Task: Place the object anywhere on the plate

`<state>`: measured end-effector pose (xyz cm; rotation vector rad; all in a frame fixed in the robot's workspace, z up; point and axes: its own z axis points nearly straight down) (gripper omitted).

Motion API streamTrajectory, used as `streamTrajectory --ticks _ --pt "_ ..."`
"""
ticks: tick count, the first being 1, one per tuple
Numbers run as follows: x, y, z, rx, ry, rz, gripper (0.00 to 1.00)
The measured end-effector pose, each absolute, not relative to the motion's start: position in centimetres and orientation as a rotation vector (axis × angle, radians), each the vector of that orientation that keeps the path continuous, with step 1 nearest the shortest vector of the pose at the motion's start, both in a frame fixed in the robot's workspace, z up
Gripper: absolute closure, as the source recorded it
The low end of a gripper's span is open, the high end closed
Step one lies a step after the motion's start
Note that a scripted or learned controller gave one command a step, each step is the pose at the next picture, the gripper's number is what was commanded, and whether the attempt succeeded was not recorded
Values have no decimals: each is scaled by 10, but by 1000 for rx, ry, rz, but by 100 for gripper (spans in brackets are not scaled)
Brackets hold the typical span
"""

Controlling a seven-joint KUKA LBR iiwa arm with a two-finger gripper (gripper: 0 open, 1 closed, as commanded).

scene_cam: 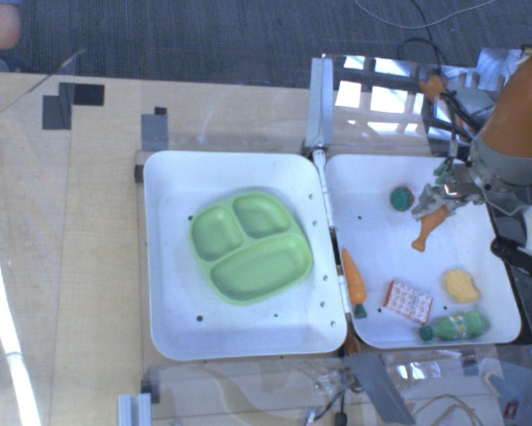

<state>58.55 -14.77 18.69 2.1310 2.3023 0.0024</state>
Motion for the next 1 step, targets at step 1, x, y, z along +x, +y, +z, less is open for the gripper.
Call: streamTrajectory --ticks 1 --pt "543 -91 123 1831 2552 2 100"
